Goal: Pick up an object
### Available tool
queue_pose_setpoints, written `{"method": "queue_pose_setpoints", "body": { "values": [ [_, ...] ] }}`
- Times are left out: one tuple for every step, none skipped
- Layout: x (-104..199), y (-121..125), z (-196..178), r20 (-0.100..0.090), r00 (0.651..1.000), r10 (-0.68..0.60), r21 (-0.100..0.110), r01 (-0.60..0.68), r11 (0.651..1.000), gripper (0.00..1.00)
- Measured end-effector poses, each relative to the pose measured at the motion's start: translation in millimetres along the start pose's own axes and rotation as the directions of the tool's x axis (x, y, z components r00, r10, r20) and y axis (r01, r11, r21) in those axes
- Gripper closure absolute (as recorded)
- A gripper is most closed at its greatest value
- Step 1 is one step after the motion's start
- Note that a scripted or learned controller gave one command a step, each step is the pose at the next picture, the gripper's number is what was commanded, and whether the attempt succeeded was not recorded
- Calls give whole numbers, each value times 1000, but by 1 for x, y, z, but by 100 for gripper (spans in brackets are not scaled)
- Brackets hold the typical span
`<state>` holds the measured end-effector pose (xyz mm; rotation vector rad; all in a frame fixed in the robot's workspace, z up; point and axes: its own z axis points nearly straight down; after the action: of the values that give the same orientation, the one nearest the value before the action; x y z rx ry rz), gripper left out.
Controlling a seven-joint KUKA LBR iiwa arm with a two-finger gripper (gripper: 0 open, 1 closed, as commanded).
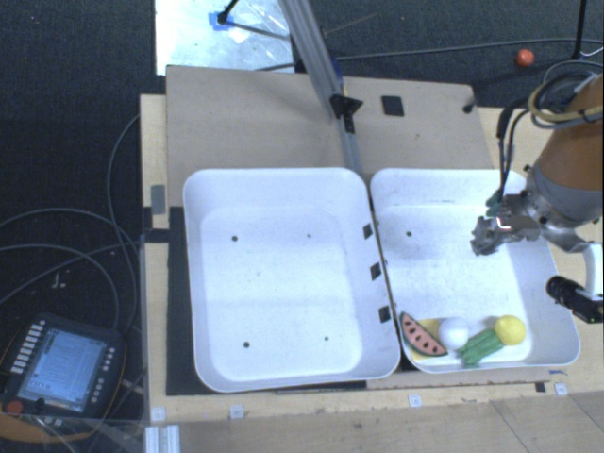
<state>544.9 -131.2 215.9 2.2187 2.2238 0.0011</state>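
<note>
While the gripper (487, 238) hangs over the right bin (415, 253), finger state impossible to tell, toys cluster at six o'clock; approach step, seemingly; next calls for descending onto the watermelon slice (422, 335)

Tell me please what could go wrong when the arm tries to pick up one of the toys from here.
1. The watermelon slice, white ball, green toy and yellow ball lie crowded together, so the gripper may push a neighbour or close on two.
2. They lie against the right bin's near wall, so the gripper might hit the rim.
3. The balls look round and might roll away.
</note>
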Motion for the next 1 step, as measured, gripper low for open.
{"method": "queue_pose_setpoints", "body": {
  "values": [
    [78, -37, 20, -1, 1000, -4, 2, 4, 1000, 100]
  ]
}}
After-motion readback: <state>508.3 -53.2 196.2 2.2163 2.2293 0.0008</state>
